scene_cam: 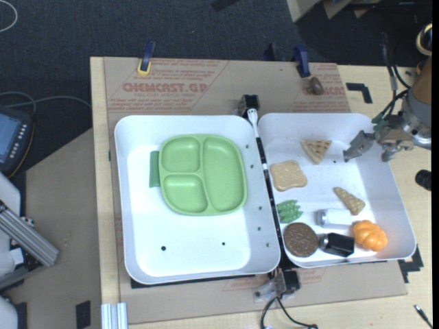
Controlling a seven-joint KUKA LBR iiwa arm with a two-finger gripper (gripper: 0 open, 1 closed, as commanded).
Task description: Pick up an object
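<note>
A smooth green divided plate [203,174] lies in the left bin [130,204]. The claw [371,144] hangs spread open and grasps nothing, above the right bin [398,204] near a ridged triangular cracker [315,149].

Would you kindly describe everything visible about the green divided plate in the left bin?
The green divided plate is pale green, looks like matte plastic, and is a rounded rectangle with three compartments: two smaller ones at the view's left and one long one at its right. It lies flat, right side up and slightly rotated, on the floor of the left bin, toward the far half. A darker green piece peeks from under its left edge.
</note>
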